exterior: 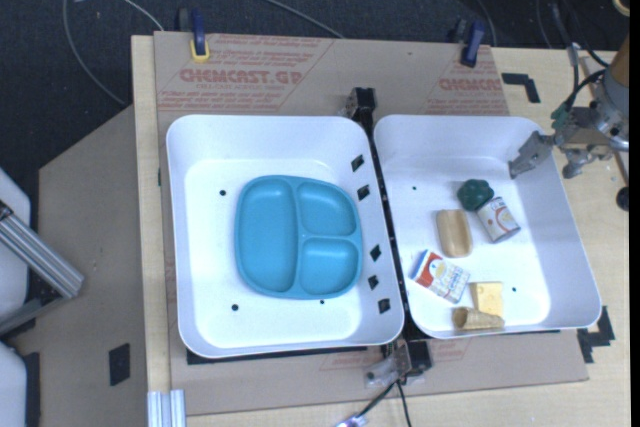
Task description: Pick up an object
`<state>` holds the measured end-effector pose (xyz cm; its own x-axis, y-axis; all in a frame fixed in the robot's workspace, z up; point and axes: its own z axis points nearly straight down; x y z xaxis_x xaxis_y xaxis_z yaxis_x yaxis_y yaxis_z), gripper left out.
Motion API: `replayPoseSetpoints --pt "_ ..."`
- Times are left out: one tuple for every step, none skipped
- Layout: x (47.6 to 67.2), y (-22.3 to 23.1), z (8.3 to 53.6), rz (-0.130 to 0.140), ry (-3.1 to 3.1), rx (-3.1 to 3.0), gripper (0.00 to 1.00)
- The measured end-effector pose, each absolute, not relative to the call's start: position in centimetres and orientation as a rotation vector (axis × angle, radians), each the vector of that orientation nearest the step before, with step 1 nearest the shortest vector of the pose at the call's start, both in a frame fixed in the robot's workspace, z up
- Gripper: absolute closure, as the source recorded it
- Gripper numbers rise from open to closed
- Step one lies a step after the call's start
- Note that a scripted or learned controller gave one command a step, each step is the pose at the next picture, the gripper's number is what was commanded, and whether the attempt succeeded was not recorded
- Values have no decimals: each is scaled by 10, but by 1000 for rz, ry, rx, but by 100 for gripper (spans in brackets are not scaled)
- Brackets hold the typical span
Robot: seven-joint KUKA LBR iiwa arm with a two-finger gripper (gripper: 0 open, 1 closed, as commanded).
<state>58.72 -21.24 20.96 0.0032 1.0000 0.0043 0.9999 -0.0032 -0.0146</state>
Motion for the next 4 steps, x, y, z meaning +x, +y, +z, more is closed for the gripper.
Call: replayPoseSetpoints --pt "590 -212 218 0 -2221 -2220 0" --pt "585 -209 174 4 -2217 -2217 0" --pt "589 -199 124 0 -2219 -2217 0" --pt "589 -198 83 3 -2219 -2216 0"
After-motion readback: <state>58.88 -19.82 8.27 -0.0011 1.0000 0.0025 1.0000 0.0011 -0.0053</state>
